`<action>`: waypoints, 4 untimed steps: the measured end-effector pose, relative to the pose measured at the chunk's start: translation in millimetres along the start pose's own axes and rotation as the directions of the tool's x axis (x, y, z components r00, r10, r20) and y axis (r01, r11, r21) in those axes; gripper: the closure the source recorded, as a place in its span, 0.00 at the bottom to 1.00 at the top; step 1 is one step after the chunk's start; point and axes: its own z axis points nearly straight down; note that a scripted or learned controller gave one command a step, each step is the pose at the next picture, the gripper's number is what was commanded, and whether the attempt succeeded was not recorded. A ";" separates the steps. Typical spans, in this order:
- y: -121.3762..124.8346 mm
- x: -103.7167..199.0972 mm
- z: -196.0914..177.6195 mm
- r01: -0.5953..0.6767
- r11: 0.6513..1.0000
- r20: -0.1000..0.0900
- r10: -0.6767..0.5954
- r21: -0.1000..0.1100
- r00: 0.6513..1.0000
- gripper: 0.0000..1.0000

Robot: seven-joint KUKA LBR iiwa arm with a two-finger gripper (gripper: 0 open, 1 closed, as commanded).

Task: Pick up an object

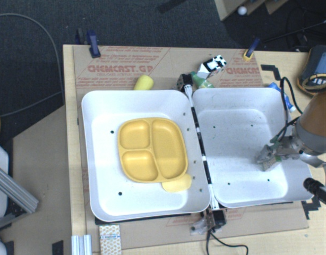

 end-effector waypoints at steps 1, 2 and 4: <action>65.9 10.3 -62.4 0.003 1.000 -0.002 -0.003 0.000 1.000 1.00; 93.0 72.9 -105.1 0.002 1.000 -0.002 -0.002 0.001 1.000 1.00; 122.2 62.4 -153.5 0.001 1.000 0.000 -0.001 0.000 1.000 1.00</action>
